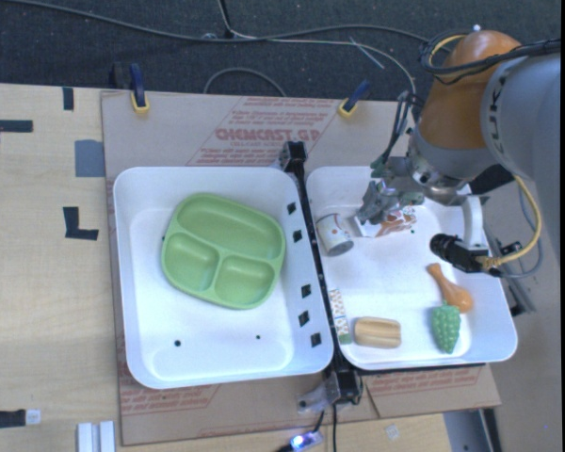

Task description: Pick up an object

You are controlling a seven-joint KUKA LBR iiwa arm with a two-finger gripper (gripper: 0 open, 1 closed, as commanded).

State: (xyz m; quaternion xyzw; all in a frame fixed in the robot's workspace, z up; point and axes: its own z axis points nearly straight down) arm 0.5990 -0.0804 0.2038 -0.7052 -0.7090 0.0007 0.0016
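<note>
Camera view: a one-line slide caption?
Arm's tool low in the right bin beside a small metal cup; green tray left.

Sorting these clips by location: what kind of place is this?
Probably a robotics lab bench: two white bins on clamped cardboard, toy food like a green divided plate, loose cables.

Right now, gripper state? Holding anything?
Gripper: low in the right bin, over a small orange-and-white item. Cannot tell if open, closed, or gripping it.
</note>
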